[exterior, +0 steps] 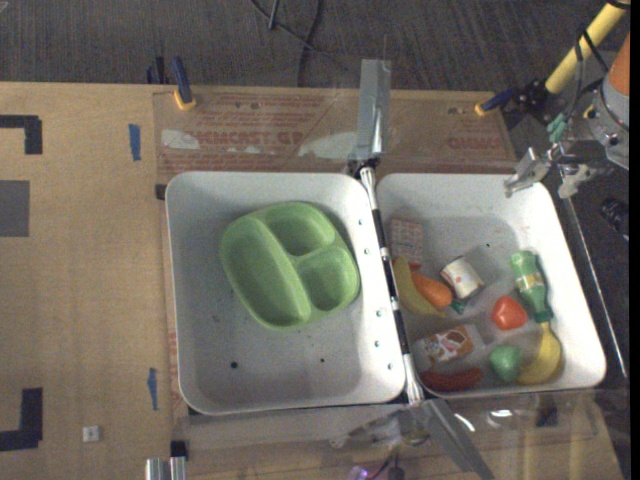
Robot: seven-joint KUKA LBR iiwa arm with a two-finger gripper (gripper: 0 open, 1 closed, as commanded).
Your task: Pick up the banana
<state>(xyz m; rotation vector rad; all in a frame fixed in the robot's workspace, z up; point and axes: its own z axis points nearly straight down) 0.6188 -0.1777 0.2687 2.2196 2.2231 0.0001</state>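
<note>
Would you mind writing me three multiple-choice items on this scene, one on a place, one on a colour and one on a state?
1. Where does the banana lie?
A. in the left bin
B. in the right bin, near its front right corner
C. on the bench outside both bins

2. What colour is the divided plate in the left bin?
A. green
B. red
C. blue

3. Where is the gripper?
A. pressed onto the plate
B. by the right bin's far right corner, apart from the banana
C. down among the items in the right bin

Answers: 1 B, it lies beside the right bin's front right wall. 2 A, the plate is light green. 3 B, it sits at the far rim, away from the banana.
</note>
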